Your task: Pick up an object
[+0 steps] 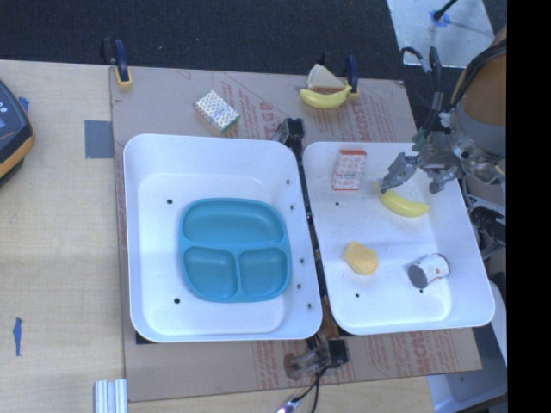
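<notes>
My gripper [415,179] hangs over the back right of the right bin [392,312], its fingers [395,175] spread open with nothing between them. A yellow banana [405,203] lies just below and in front of the fingertips. A red and white carton [349,169] sits to the gripper's left at the back of the bin. A yellow lemon-like lump [362,259] rests near the bin's middle. At the front right lies a small grey and white can [428,270] on its side.
The left bin [146,231] holds a blue divided plate [234,249]. Behind the bins on the cardboard sit a small patterned box [216,110] and a second yellow banana [325,97]. A dark device [13,127] lies at the far left.
</notes>
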Controlling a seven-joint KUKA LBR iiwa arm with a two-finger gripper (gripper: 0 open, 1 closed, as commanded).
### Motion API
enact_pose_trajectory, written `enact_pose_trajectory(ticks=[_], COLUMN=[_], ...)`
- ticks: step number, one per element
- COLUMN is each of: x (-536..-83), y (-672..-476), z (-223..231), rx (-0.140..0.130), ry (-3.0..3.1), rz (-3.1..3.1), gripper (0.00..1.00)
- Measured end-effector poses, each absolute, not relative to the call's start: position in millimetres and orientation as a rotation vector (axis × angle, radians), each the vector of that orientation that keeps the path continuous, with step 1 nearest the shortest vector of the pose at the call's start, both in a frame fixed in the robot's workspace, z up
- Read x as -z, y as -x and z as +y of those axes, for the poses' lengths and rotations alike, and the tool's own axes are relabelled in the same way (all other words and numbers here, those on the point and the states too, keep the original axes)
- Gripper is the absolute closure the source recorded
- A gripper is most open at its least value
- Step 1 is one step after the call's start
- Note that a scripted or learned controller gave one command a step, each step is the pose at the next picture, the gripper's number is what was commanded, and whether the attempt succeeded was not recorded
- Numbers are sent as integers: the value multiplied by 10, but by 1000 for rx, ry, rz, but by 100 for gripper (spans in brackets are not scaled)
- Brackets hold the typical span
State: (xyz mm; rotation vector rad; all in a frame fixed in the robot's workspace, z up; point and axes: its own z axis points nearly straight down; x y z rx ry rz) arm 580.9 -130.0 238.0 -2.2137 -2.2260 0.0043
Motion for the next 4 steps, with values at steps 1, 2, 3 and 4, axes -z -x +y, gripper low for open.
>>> enact_pose_trajectory(ticks=[1,2,3,4], x=[-1826,-954,-913,-1014], y=[-5182,-5337,-5116,-5115], z=[-1165,-930,-942,-952], rx=[-6,-6,-5,-8], ry=[2213,2213,2213,2208], rz=[-2225,-2226,-2226,-2229], gripper=[0,0,0,100])
